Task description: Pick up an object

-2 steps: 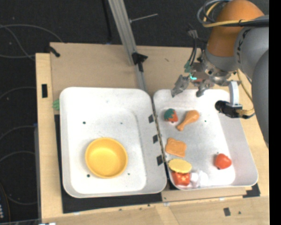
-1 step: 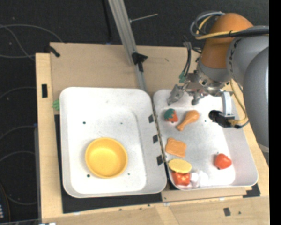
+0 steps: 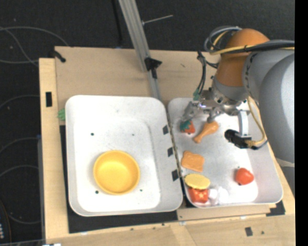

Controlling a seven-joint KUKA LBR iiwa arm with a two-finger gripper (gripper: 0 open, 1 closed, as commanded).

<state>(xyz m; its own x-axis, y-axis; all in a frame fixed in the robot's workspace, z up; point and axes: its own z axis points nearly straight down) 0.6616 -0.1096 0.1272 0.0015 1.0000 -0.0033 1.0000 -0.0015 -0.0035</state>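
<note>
Gripper (image 3: 204,114) low over right white bin (image 3: 264,160), by orange drumstick-shaped toy (image 3: 206,131); can't tell if open/shut or holding anything. Pick not done yet, lift remains.

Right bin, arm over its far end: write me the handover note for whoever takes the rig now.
Gripper: low over the far end of the right bin; finger state unclear, nothing seen held.
Items in the right bin: drumstick just below the gripper, small red-and-green piece to its left, toast slice, yellow disc on a red piece at the near corner, tomato.
Left bin: yellow bowl.
Done: nothing lifted.
Left: grasp and raise one object.
</note>
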